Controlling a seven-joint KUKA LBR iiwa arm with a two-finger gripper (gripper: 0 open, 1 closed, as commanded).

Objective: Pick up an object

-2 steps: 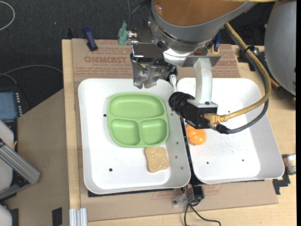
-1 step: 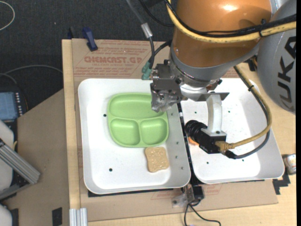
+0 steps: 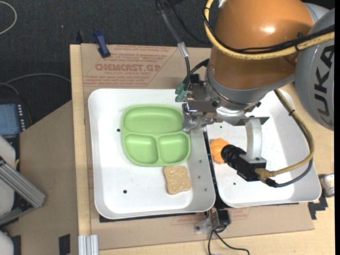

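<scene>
Two white bins sit side by side on a brown board, seen from above at a slant. The left bin (image 3: 101, 158) holds a green divided plate (image 3: 155, 134) with one long compartment at the back and two smaller ones at the front. The plate lies flat in the middle of the bin, its right edge close to the wall shared with the other bin. Just in front of the plate, near the bin's front right corner, lies a tan piece of toast (image 3: 177, 179), flat and apart from the plate.

The right bin (image 3: 287, 190) holds an orange ball (image 3: 217, 147) near its left wall, just beside the divide between the bins. A black cylinder on the arm's wrist touches or overlaps the ball's right side. The arm's orange band and grey wrist hang over the back of both bins and hide much of the right one. The gripper (image 3: 195, 122) hangs low over the divide, by the plate's right rim. Whether the claw is open or closed cannot be told, as the wrist body covers it.
</scene>
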